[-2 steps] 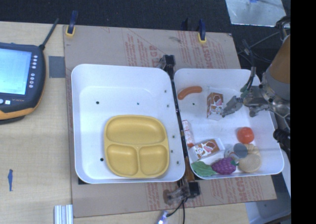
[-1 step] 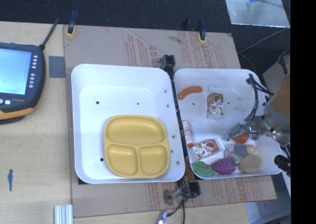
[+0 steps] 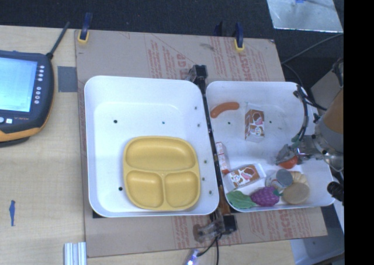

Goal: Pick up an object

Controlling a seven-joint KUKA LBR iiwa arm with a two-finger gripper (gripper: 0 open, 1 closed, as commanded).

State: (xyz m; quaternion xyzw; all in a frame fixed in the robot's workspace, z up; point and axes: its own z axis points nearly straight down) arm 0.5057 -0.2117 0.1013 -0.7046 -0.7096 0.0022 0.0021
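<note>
We see the gripper (image 3: 290, 154) low in the right bin (image 3: 272, 90), near its right wall; we cannot tell its state. Just below it lie a tomato (image 3: 286, 177), can (image 3: 281, 181) and cookie (image 3: 295, 193). Grapes (image 3: 265, 196), a leaf (image 3: 239, 200) and two printed cartons (image 3: 254, 124) (image 3: 243, 175) (print unreadable) share that bin with a sausage (image 3: 224, 108). The left bin (image 3: 105, 97) holds a yellow tray (image 3: 161, 172). Red lettering on the cardboard (image 3: 169, 56) is illegible.
</note>
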